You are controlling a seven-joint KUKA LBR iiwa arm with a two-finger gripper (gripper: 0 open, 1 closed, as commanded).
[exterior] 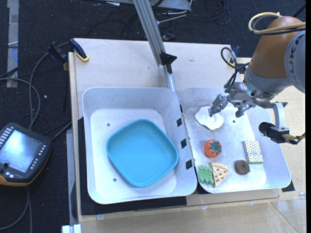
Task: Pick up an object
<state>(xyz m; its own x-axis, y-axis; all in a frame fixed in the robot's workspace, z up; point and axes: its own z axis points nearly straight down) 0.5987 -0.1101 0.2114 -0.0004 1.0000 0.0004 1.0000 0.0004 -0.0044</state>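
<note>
Gripper (pixel 226 108): fingers spread apart, nothing held, above the right bin (pixel 272 178).
Nearest item: flat white piece (pixel 209 119).
Risk: fingers likely slide over it, closing empty.

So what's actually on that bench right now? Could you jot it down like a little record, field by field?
left bin: white bin holding a blue square plate
right bin: white bin holding the small items
small items: white flat piece, tomato, pizza slice, green leafy piece, brown round piece, small patterned box
arm: reaches in from the right
claw: claw open, above the far end of the right bin, by the white flat piece
held: nothing between its fingers
</note>
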